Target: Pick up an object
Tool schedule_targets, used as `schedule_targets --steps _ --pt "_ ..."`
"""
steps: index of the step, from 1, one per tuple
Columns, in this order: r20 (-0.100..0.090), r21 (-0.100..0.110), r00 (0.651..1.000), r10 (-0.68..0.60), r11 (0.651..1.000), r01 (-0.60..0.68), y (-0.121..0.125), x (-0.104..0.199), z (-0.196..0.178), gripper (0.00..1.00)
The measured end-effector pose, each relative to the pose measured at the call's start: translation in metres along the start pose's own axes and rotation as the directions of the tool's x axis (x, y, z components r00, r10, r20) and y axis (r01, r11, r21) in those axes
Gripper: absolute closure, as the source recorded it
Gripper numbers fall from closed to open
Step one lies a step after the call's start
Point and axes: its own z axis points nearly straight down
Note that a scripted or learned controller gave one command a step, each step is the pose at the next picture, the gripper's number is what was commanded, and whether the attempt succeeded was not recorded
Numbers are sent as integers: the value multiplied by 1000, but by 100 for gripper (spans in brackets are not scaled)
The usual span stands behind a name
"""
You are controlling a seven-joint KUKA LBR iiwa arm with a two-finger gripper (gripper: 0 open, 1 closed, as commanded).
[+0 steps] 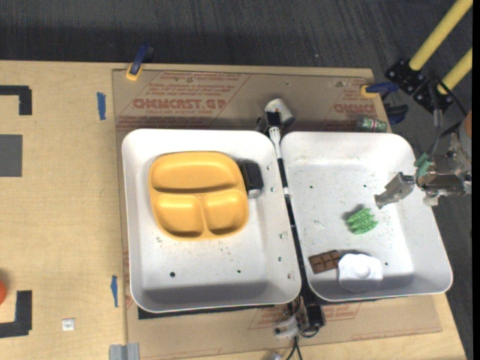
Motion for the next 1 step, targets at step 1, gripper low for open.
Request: schedule_targets --steps 1 --pt "-1 1 1000 -15 1000 15 -11 12 114 0"
